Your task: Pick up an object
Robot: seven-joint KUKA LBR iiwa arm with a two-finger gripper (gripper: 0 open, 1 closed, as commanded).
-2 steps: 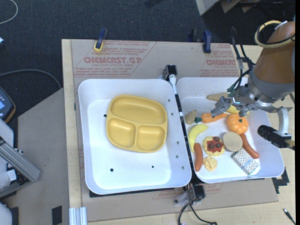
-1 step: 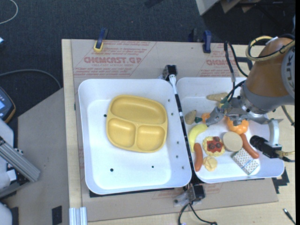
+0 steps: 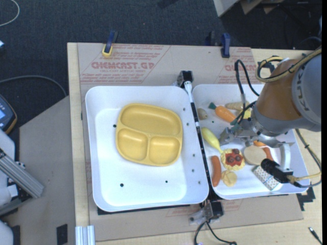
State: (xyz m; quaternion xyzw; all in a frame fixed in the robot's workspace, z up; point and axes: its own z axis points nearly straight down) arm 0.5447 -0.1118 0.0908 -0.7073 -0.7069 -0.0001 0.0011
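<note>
Claw (image 3: 240, 135) low in right bin (image 3: 204, 93) among toy food; grip state can't be told. Yellow divided plate (image 3: 149, 134) in left bin (image 3: 99, 152).

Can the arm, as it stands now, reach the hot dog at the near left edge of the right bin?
Probably yes. The hot dog lies uncovered beside the small tart, nothing lies on it, and the arm is already above that bin.

- Arm (image 3: 301, 93): rounded grey casing, broad orange band (image 3: 276, 98) above the wrist.
- Black cables (image 3: 245, 83) loop along the orange section.
- Gripper (image 3: 232, 134): grey metal parts below the wrist.
</note>
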